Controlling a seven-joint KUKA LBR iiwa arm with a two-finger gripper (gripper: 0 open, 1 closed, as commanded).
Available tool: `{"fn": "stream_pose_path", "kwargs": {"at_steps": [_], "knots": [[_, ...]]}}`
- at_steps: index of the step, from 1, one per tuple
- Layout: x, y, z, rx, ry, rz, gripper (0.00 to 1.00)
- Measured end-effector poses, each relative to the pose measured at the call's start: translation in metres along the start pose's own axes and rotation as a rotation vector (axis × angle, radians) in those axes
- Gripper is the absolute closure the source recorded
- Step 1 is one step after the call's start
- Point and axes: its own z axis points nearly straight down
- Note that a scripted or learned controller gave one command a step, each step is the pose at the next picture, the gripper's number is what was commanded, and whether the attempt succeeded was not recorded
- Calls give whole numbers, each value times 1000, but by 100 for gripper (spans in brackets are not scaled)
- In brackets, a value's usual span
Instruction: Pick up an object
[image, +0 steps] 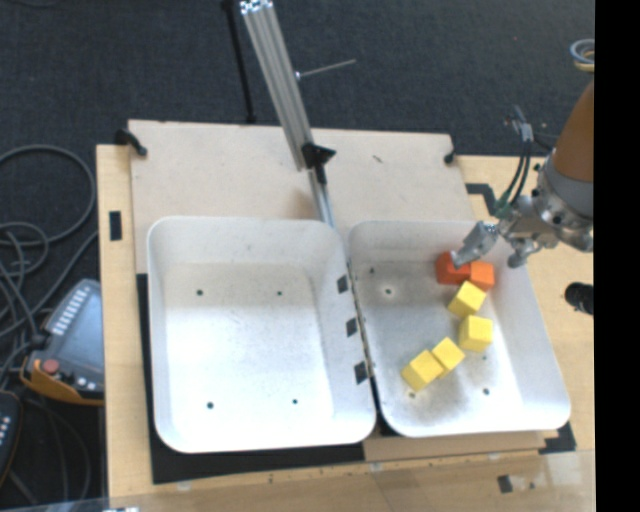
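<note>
dark carpet floor (120, 60) around a pale wooden bench (230, 170); black cables (30, 220) coil at left.

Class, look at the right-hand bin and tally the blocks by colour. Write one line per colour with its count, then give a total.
Yellow blocks: 4
Orange blocks: 2
Total: 6 blocks, all in the right bin
</note>
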Motion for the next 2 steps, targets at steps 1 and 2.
{"fn": "stream_pose_path", "kwargs": {"at_steps": [1,2], "knots": [[42,-19,138,9,1,-2,0],[57,50,172,-3,-1,-3,0]]}}
